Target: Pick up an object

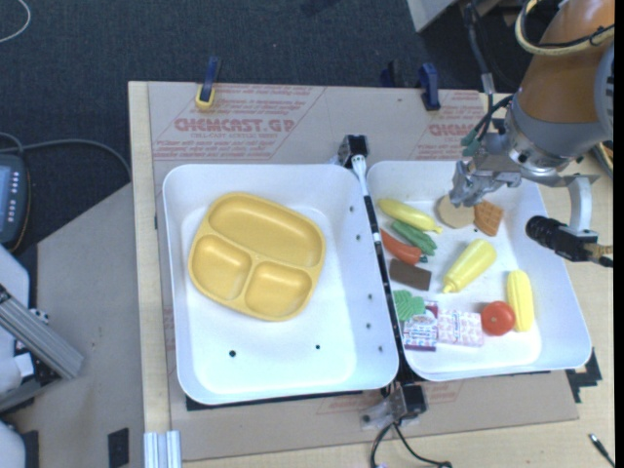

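Pincer (468, 191) hovers just above the tan disc (453, 212); grip state unclear; descent and closing seem next.

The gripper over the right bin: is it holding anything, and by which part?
It cannot be told. The gripper sits low over a tan round piece and a brown cracker, but no grasp shows.

Brown bench (283, 115), two white bins (195, 291) (556, 344) side by side

dark carpet floor (146, 27), cardboard-topped bench (253, 115), blue clamps (428, 86), loose cables (58, 149)
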Motion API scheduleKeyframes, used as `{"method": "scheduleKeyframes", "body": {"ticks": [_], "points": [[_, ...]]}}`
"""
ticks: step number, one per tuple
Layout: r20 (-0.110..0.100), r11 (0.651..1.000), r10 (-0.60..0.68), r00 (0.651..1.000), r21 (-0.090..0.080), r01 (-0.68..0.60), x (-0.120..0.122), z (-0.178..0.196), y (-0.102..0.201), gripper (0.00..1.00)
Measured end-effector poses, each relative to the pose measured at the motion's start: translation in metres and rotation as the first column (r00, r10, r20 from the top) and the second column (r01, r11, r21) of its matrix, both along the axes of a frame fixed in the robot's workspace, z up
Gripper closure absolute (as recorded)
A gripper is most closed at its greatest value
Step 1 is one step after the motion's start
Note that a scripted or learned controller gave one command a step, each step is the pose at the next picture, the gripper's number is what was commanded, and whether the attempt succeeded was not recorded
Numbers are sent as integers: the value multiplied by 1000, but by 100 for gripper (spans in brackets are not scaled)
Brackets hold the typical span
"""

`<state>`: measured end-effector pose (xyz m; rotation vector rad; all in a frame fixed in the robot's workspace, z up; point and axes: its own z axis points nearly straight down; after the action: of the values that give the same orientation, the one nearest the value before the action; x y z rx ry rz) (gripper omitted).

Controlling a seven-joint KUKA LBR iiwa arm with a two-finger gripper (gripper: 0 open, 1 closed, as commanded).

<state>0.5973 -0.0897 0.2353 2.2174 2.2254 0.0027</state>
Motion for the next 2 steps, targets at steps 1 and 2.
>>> {"method": "scheduleKeyframes", "body": {"ticks": [1, 2], "points": [[-4, 1000, -3, 1000, -1, 3, -2, -20, 3, 100], [0, 1000, -3, 1000, -1, 3, 3, -17, 3, 100]]}}
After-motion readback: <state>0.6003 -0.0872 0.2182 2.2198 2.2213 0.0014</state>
